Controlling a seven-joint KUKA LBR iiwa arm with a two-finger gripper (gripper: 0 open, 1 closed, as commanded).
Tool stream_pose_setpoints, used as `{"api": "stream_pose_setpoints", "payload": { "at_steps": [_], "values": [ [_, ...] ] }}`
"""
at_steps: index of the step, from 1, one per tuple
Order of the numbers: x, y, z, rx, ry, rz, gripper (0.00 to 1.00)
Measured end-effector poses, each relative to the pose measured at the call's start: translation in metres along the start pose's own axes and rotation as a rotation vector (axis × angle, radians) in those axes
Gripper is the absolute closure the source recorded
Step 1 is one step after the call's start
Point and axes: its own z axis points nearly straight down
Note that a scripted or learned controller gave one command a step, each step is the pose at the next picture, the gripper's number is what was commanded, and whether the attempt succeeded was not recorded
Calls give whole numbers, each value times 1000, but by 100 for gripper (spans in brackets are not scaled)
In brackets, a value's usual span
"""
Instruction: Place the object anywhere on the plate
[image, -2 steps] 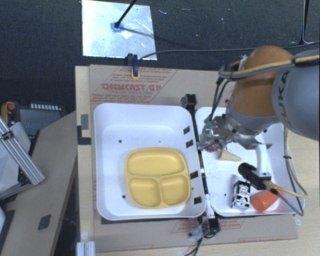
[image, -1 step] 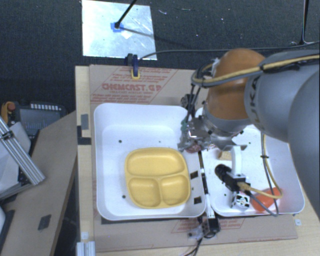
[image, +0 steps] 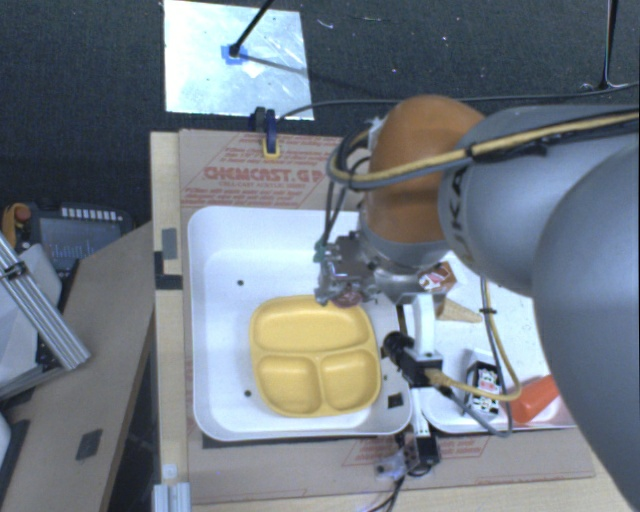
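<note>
1. Yellow plate (image: 315, 358) with three compartments, lying flat in the left bin (image: 215, 300), toward this bin's near right side.
2. Gripper (image: 345, 283) at the far right corner of the plate, just above its rim, under the orange band (image: 415, 170) of the arm (image: 560, 200).
3. Not possible to tell from this view if the gripper is wide or narrow: too blurred and partly hidden by the wrist.
4. Small dark thing (image: 348, 297), reddish-brown, directly under the gripper, at the far right edge of the plate; whether gripped, resting on the rim or just beside it cannot be told.
5. All three compartments of the plate bare and yellow.
6. To the right of the plate, in the right bin (image: 515, 315): a brown wedge (image: 460, 311) near the plate's far right corner, and an orange thing (image: 535, 396) well apart from the plate.
7. Behind the plate, beyond the left bin, a cardboard sheet (image: 250, 172) with red print.
</note>
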Motion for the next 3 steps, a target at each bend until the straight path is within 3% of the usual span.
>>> {"api": "stream_pose_setpoints", "payload": {
  "at_steps": [1,2,3],
  "values": [
    [43,2,9,0,-1,2,100],
    [53,10,17,0,-2,5,100],
    [53,10,17,0,-2,5,0]
  ]
}}
